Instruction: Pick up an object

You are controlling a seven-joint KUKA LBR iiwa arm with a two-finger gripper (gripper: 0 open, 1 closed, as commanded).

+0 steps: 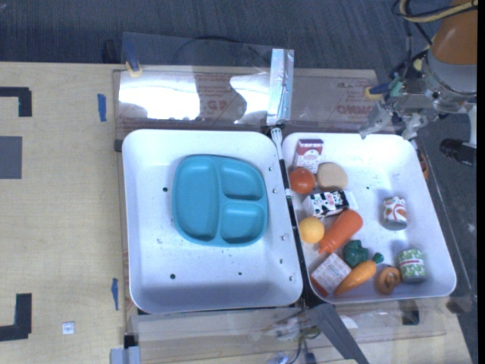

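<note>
Orange carrot [341,232] crowded by yellow ball [311,230], cow-print carton [327,202]; tool [390,120] finger state unclear.

Two bins side by side: in the left bin [144,203] a divided tray [220,200], centred; in the right bin [432,226] a cluster of items along the left wall, a carton [308,155] rearmost, two cans [395,211] apart toward the right
</note>
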